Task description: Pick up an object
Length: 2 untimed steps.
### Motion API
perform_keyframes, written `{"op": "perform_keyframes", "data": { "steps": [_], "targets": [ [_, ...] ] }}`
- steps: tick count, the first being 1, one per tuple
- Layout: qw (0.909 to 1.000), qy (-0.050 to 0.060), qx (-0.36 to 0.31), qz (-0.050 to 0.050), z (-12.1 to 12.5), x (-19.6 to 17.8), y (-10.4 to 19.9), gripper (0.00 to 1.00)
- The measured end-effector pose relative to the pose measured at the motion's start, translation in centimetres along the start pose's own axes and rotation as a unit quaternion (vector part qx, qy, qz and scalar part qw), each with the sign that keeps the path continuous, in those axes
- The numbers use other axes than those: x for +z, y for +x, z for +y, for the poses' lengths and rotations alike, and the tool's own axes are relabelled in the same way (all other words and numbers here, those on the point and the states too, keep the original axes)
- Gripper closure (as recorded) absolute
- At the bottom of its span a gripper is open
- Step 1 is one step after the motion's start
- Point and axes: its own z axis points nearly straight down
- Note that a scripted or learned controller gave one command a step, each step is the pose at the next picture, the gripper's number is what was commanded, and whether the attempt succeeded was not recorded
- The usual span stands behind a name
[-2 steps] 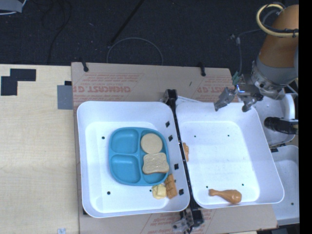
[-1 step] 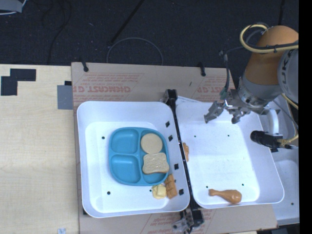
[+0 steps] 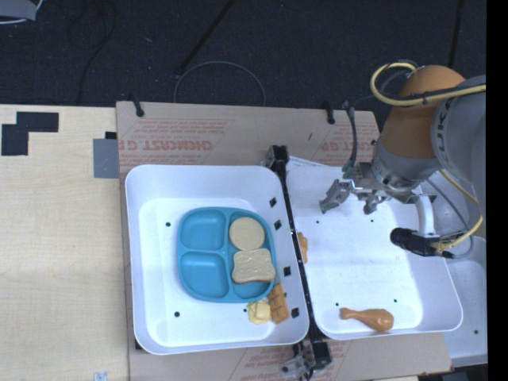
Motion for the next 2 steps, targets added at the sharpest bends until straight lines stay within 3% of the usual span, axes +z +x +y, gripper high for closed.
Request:
{"op": "perform_keyframes", "data": {
  "steps": [1,2],
  "targets": [
    [1.0000,0.000,0.000,0.000,0.5,5.6,0.7,0.00],
    [1.0000,-0.002,0.002,-0.001,0.5,4.2,0.5,1.00]
  ]
}}
